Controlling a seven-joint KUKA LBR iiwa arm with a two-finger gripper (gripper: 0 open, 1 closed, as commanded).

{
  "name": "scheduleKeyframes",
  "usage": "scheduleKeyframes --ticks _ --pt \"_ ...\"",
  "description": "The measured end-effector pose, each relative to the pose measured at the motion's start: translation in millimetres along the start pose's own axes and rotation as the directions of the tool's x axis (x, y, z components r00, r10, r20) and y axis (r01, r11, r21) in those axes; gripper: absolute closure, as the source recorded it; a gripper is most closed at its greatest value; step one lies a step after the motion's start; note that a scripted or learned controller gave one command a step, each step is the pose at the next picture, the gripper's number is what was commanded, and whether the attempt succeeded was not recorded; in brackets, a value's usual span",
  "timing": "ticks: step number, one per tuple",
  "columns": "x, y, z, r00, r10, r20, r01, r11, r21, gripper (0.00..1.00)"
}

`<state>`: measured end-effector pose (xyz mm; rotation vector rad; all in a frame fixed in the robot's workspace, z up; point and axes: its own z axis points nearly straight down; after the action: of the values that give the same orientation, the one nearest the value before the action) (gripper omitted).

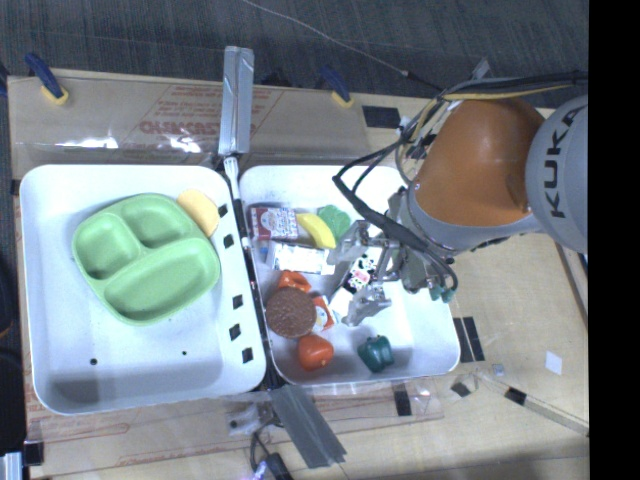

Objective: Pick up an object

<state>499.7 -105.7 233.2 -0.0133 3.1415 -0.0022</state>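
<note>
**Grey arm over right bin, jaws low among clutter, nothing held**

Grey arm (480, 178) with its orange band comes in from the right and covers the upper right part of the right bin (435, 353). Left bin (50, 268) carries a green divided plate (145, 253) and a yellow piece (198, 208) at the plate's upper right corner; both lie well apart from the arm, across the divider.

Right bin, by size: brown round disc (290, 313) near the divider, a small carton (272, 223) at the top, a yellow banana-shaped piece (317, 230) with a green piece (336, 218) just behind it, a red piece (314, 351) below the disc, a dark green pepper (376, 352) near the bottom wall.

Gripper (362, 293): jaws appear part open, tips pointing down and to the view's left. No object visible between them.

Key relation: the small black-and-white object (360, 273) lies right at the jaws, touching or just beside them; I cannot tell which. Disc sits just left of the tips, pepper just below. Judgement: nearest candidate is the black-and-white object; long axis unreadable.
</note>
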Motion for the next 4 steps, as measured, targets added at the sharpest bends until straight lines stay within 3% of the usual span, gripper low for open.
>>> scheduleKeyframes --ticks 1,2,3,4 --pt "-33.9 -3.0 100.3 1.0 -0.005 -0.008 0.005 1.0 -0.003 0.0" --pt "-41.5 7.1 132.2 1.0 -0.026 0.005 0.026 1.0 0.001 0.0" --pt "-105.2 2.5 138.9 0.976 -0.219 0.004 0.219 0.976 0.0 0.0" --pt "-54.6 9.2 141.6 1.0 -0.002 -0.001 0.002 1.0 -0.002 0.0"
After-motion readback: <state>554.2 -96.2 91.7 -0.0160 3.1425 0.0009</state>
